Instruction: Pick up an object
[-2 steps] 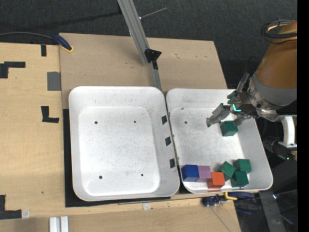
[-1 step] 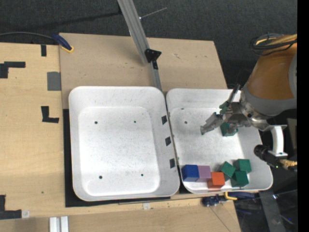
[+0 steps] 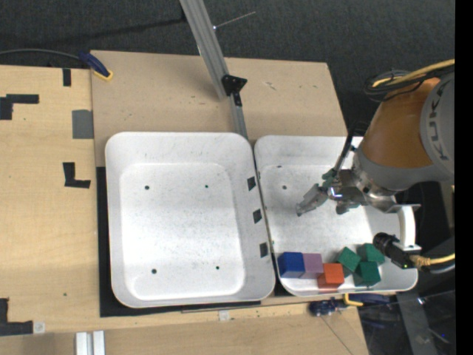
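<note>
So gripper (image 3: 322, 200) hangs over right bin (image 3: 295, 154), above blocks, fingers spread open, nothing between them. Blocks sit bunched at bin's near edge: blue block (image 3: 291, 264), purple block (image 3: 312, 262), orange block (image 3: 332, 274), green blocks (image 3: 360, 265). Best go for blue block, at bunch's end. Come straight down, one finger each side, then squeeze.

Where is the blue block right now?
The blue block sits in the right bin, at its near-left corner by the divider between the bins, with the purple block touching its right side.
</note>
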